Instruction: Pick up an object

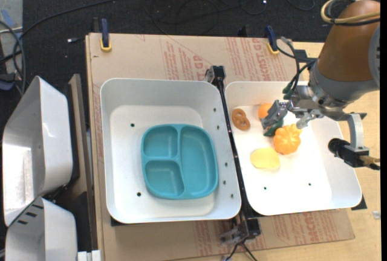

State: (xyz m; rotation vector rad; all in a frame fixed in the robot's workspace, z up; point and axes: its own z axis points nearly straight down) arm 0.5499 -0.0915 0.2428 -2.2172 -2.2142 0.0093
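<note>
The right bin [314, 193] holds several small items. A brown pretzel [240, 119] lies near its left wall, with a small orange ball [263, 110] just right of it. An orange pumpkin-shaped toy [286, 140] sits in the middle, and a pale yellow lump [265, 158] lies below and left of it. My gripper [274, 121] hangs low over the bin between the orange ball and the pumpkin toy, close to both. It partly hides the ball's right side. I see nothing lifted off the bin floor.
The left bin [115, 133] holds a teal divided plate [179, 161]. A black clamp [216, 74] sits where the bins meet at the back. A grey part of the arm [354, 133] reaches over the right bin's right wall.
</note>
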